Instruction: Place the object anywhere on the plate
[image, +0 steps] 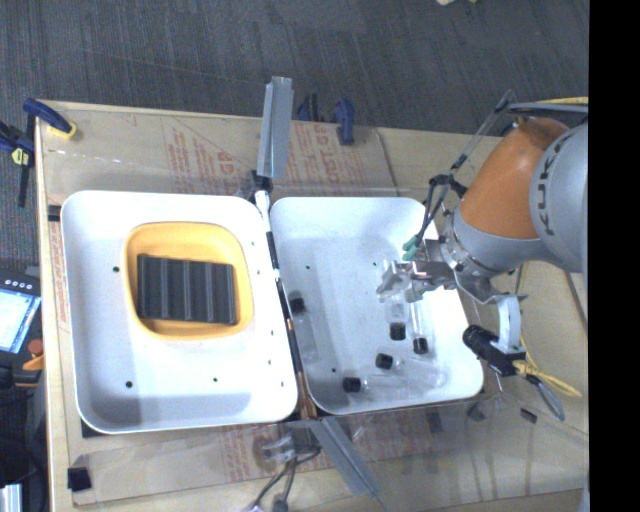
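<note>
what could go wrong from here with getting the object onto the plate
1. The hand hangs over the right bin, while the yellow plate lies in the left bin; anything carried must cross the raised rims between them and might catch or drop.
2. The small dark pieces are scattered and tiny, so a grasp may miss.
3. A dark ridged insert covers the plate's middle; a piece could land unevenly there.

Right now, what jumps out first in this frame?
The yellow plate with a dark ribbed insert, sitting in the left bin, draws the eye first. Next is the arm's orange band at the right, with the hand low over the right bin, where several small dark pieces lie scattered.
</note>
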